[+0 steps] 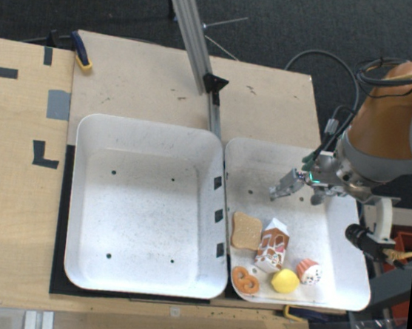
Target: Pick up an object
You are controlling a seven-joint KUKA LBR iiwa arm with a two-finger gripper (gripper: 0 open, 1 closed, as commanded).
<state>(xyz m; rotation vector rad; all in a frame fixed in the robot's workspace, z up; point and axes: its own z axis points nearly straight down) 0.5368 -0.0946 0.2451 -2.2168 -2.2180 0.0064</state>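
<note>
Over the right bin [346, 237], the end effector [287, 186] hangs above bare floor; whether it is spread I cannot tell. Near it lie bread [245, 230], carton [272, 248], pretzel [245, 280], lemon [285, 281] and a small cup [309, 271].

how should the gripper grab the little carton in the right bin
Grip the carton across its flat side walls, coming straight down from above. It lies close between the bread slice on its left and the lemon below, so fingers fit best along its free right and upper sides. The gripper hovers above it.
</note>
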